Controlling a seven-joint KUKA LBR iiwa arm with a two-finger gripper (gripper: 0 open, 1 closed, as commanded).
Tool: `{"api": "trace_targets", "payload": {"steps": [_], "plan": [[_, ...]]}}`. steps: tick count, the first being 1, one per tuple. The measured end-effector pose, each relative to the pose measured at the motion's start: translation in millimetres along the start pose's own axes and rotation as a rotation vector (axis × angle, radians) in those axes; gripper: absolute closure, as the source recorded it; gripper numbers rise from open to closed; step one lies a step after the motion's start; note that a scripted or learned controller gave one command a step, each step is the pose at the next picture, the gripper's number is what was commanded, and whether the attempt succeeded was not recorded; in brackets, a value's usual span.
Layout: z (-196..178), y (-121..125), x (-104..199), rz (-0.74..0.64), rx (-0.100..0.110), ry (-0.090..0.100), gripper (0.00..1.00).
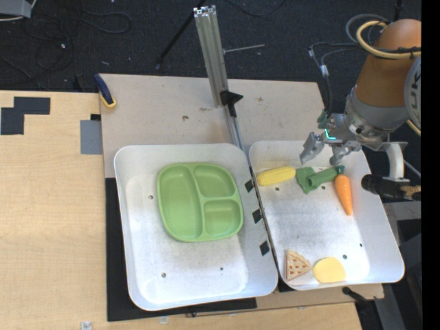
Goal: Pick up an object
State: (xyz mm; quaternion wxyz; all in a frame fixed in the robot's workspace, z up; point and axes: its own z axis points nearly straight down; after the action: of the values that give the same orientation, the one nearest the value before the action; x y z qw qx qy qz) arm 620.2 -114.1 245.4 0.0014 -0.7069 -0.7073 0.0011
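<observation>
From the camera view, the gripper point(322, 150) hangs over the far end of the right bin point(385, 249), its two fingers spread apart with nothing between them, poised just above the green toy point(315, 179). That spot probably makes the green toy the likeliest pick, though the corn cob point(276, 177) just to its left and the carrot point(344, 194) just to its right lie near enough to get in the way. The right bin also holds a pizza slice point(296, 265) and a yellow round piece point(329, 270) side by side at its near end, well apart from the gripper. The left bin point(137, 253) holds only a green divided plate point(200, 202), lying flat with its compartments bare.
</observation>
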Motion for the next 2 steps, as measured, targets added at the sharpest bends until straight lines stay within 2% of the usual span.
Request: {"api": "trace_targets", "payload": {"steps": [1,2], "plan": [[-1.0,0.5,0.0,0.0,-0.002,0.0,0.0],[57.1,-6.9,-6.9,0.002,0.005,0.0,0.0]]}}
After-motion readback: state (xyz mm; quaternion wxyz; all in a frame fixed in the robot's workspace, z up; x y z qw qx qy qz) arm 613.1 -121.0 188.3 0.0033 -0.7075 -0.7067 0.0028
